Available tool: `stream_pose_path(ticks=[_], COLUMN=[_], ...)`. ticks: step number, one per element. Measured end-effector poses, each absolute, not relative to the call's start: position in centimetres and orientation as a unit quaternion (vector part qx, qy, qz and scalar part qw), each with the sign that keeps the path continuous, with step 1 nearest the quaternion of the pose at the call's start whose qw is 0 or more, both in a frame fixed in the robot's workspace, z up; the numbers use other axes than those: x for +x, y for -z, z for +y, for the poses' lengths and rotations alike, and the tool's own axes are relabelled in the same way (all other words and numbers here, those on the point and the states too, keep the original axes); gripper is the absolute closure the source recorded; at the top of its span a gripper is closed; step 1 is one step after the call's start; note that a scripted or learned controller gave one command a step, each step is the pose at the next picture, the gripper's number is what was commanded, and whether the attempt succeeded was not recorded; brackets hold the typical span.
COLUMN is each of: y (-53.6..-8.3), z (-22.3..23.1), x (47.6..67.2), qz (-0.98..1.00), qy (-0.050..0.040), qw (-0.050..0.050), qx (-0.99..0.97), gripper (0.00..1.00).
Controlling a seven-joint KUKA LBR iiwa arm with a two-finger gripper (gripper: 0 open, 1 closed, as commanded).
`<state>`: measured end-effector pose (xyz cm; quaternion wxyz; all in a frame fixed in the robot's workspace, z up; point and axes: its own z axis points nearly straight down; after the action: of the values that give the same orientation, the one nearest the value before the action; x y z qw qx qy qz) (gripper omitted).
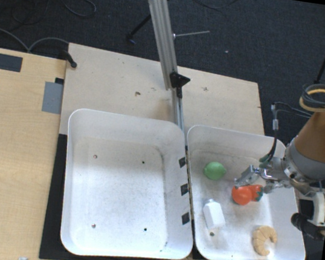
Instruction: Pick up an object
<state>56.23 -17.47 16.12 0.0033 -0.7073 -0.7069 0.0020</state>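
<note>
The red object (243, 195) lies in the right bin (290, 250), near that bin's middle and a little toward its right side. It is a rounded lump with a slight stretch running from lower left to upper right in the view, its upper-right end tucked under the tool (257, 179). Its finer shape is too small to tell.

The arm (316, 141) comes in from the right, its orange band above the grey wrist, and bends down over the right bin's right wall. The tool points leftward and down, with its metal fingers (248, 173) spread to either side of the red object's top. The fingers look parted around the object, touching or nearly touching it, but I cannot tell whether they grip it.

Around the red object, a green ball (215, 170) sits up and to the left, apart from it. A white block (214, 215) lies below and to the left, tilted, near the bin's left wall. A tan croissant-shaped piece (264, 240) rests near the bin's front right corner. Bare bin floor lies between these things, and the widest open stretch runs along the back of the bin. The left bin (86, 145) sits just beside the right one on the tabletop (115, 82), their walls meeting along black clips (184, 189).
</note>
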Motion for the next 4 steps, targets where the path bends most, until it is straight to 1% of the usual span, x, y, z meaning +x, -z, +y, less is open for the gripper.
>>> stream_pose_path(ticks=[1, 2, 3, 4], y=[-9.8, -11.1, -16.4, -22.2], z=[-17.2, -17.4, -16.5, -16.4], x=[55.6, 55.7, 55.4, 56.3], qz=[-0.707, -0.705, -0.707, -0.708], qy=[-0.0023, -0.0011, 0.0007, 0.0011], qw=[0.004, 0.002, -0.001, -0.002], qx=[-0.707, -0.709, -0.707, -0.707], gripper=[0.0, 1.0, 1.0, 1.0])
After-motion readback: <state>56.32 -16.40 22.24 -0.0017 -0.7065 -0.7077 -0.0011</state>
